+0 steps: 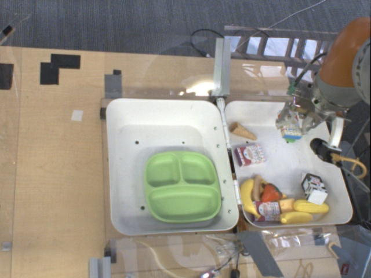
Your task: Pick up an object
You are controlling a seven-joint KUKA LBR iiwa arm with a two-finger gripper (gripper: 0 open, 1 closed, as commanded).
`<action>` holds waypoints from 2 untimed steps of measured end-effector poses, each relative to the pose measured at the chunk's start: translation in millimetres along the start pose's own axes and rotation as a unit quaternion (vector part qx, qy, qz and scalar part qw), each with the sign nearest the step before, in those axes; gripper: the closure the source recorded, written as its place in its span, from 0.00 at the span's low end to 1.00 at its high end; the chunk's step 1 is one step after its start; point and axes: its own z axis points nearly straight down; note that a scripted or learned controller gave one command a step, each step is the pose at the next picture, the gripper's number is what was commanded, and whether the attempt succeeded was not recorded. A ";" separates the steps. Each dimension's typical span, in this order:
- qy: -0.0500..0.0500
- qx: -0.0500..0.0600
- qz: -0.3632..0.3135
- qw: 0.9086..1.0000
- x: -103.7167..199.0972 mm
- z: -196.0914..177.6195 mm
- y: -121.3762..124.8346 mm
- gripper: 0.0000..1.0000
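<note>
Gripper (pixel 291 122) grips a small pale packet (pixel 291 133) with blue and yellow print above the right bin (pixel 272 155).

No legible txt on any pkg.

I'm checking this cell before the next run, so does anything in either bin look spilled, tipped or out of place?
Nothing looks spilled or damaged. The green divided plate lies flat in the left bin. In the right bin, bananas and packets are jumbled in the near corner, which is loose clutter rather than a fault.
</note>
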 end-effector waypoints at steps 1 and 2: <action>0.000 0.000 0.000 1.000 -0.3 0.5 -0.2 0.00; 0.000 -0.001 -0.044 0.999 -3.9 101.0 11.8 0.00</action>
